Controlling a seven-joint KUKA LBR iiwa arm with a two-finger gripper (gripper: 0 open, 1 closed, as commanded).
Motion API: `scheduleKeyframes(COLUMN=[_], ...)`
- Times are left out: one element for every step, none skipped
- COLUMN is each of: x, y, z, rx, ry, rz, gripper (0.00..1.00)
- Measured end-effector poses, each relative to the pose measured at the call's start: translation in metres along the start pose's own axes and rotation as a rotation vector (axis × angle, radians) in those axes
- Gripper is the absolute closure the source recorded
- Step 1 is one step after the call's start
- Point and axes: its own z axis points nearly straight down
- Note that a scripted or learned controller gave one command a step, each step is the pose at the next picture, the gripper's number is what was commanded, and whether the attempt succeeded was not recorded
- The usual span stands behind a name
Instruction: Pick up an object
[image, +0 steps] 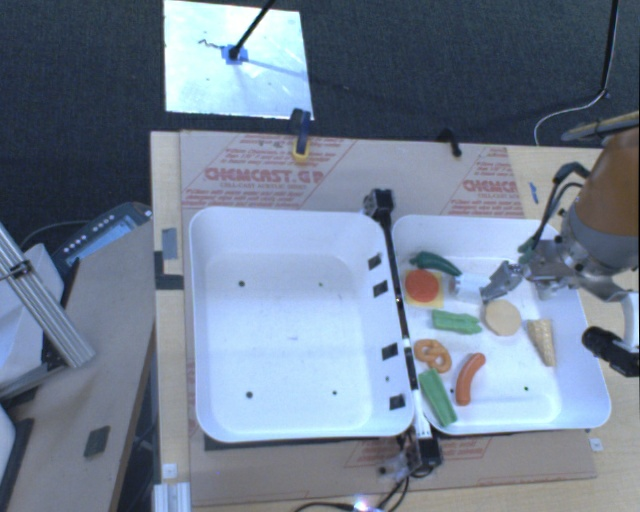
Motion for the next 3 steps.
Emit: scheduleKeyframes(x=[0.044,0.042,0.041], y=[-0.005,0.061,0.059], z=[0.104,0.133,0.122], rx=[0.009,-0.004,-0.004], ry=[0.004,-0.001,0.0], rz=[-0.004,-0.003,-0.001], gripper=[0.0,0.0,1.0])
